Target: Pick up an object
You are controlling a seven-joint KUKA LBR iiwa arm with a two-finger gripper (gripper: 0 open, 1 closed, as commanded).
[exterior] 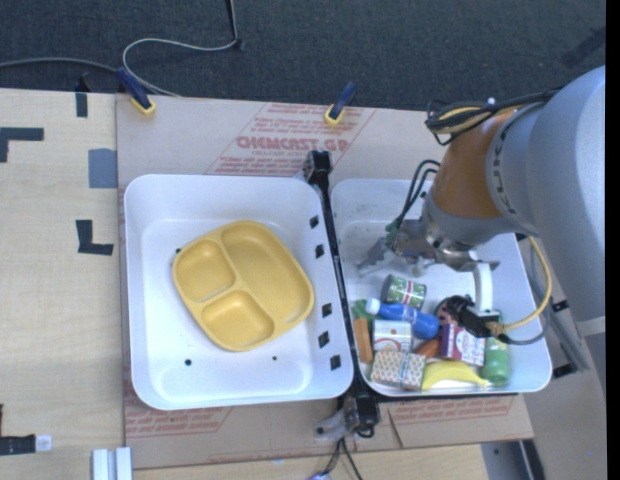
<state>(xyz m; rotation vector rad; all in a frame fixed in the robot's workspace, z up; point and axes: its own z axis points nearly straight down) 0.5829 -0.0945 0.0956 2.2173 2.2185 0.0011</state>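
My gripper [382,254] hangs low in the right bin [362,208], over its bare upper-left floor, with the orange-banded wrist [468,183] behind it. Just below and right of the gripper lies a small green can [404,290], close to it; I cannot tell whether they touch. Further down is a heap of small things: a blue bottle [407,316], an orange carrot [362,339], a white carton [392,336], a checkered box [398,369], a yellow banana [456,375], a dark red can [460,344] and a green piece [497,364]. Nothing visible is in the gripper.
The left bin [155,358] holds a yellow divided plate [243,283]. A black divider with clips [328,268] separates the bins. Cables [510,323] loop from the wrist over the right bin's right side. Cardboard [280,143] underlies both bins.
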